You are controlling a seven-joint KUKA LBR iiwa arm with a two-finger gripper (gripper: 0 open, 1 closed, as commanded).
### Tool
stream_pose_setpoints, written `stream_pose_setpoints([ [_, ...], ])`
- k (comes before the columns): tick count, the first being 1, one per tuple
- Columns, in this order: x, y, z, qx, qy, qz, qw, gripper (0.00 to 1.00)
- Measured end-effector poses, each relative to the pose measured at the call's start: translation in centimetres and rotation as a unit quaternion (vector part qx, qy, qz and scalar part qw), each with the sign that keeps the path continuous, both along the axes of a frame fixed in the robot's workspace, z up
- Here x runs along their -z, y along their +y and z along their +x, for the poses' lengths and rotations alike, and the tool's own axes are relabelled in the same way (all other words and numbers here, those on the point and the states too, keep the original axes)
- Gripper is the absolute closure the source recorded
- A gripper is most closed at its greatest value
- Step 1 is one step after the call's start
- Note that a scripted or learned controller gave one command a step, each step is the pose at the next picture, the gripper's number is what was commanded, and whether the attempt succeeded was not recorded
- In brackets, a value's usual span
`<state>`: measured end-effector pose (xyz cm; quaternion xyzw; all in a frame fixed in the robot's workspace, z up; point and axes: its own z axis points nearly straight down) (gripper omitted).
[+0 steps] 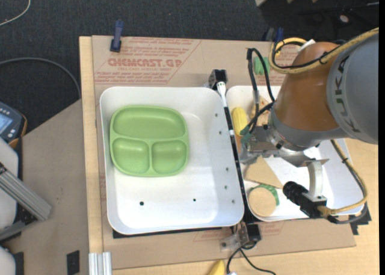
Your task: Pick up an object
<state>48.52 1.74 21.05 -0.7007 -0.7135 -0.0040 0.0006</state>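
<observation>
Inside left white bin [120, 207], glossy green three-compartment plate [148, 141].

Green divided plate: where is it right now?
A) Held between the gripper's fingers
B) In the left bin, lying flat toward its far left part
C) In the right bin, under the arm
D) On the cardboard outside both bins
B. The green divided plate lies flat on the floor of the left bin, toward its far left part, well apart from the arm, which reaches over the right bin.
</observation>
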Motion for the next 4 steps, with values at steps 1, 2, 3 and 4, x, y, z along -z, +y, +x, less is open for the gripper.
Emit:
stream_pose_setpoints([
  [1, -10.6, 9.7, -0.5, 0.002, -0.004, 0.0005, 1.0, 1.0],
  [2, -20.9, 17.7, -0.5, 0.003, -0.005, 0.0007, 1.0, 1.0],
  [3, -27.8, 20.9, -0.6, 0.007, -0.003, -0.0005, 1.0, 1.0],
  [4, -24.2, 11.6, 2.2, 0.014, 0.004, -0.0048, 0.9999, 1.0],
])
